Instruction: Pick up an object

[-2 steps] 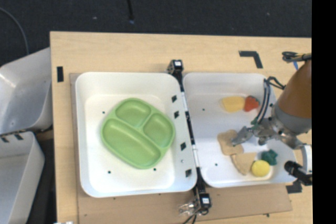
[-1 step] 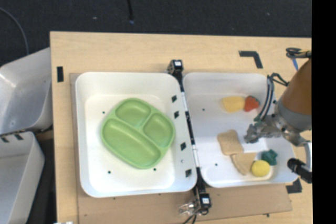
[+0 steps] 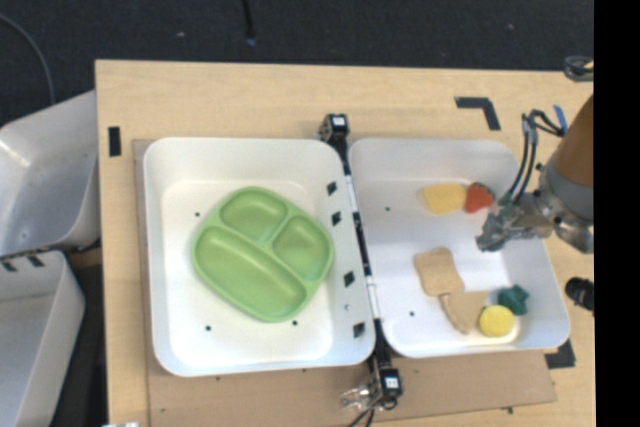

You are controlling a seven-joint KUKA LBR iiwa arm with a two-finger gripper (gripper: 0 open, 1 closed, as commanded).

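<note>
Tan slice [image 3: 436,270] long axis vertical, slightly tilted.

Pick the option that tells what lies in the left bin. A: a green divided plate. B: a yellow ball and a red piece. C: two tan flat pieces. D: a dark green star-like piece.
A: the green divided plate lies alone in the left bin, while the yellow, red, tan and dark green pieces all lie in the right bin.

Arm reaches from right — gripper [image 3: 492,237] low, tilted leftward.
</note>
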